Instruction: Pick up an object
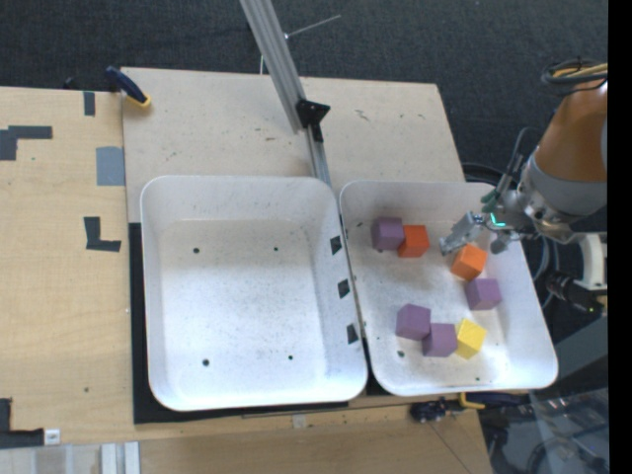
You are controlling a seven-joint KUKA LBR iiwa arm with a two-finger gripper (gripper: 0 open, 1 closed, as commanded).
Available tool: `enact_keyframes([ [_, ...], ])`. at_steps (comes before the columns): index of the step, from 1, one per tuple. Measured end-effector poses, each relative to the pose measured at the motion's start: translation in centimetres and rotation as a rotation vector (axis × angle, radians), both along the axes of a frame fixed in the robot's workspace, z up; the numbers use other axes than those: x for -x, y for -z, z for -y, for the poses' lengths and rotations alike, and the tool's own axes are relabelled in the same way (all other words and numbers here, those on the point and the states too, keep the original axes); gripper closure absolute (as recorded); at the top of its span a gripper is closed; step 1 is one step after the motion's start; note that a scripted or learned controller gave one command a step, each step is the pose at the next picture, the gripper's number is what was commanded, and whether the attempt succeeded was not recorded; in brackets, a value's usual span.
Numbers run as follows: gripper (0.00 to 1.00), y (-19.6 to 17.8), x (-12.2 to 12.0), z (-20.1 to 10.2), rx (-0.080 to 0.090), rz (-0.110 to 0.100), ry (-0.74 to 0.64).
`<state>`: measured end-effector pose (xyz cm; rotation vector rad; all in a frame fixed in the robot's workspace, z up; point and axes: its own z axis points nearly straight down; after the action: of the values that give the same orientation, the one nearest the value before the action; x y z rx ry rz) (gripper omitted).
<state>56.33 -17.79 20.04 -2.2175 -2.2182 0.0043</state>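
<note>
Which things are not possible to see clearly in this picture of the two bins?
- Gripper, camera view: too small and blurred to tell its finger state, or whether it touches the orange block.
- Arm: cut off by the right edge.
- Metal rail: cut off by the top edge.

Both white bins (247,294) look like smooth moulded plastic with a soft sheen, the left one peppered with dark specks. Under them the worktop (59,294) reads as pale matt wood, a lighter scuffed board (227,126) behind it and grey tape patches (111,166) stuck flat. The blocks, purple (413,320), orange (470,261) and yellow (471,338), look matt, maybe foam. A brushed metal rail (276,47) gleams dully. The claw (476,235) looks like pale metal; the arm's orange band (583,136) is glossy. Dark floor (444,28), rough like carpet.
</note>
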Motion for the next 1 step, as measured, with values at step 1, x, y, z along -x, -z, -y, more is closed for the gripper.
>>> enact_keyframes([
  [1, 0.0, -0.23, -0.1, 0.0, 0.001, 0.004, -0.002],
])
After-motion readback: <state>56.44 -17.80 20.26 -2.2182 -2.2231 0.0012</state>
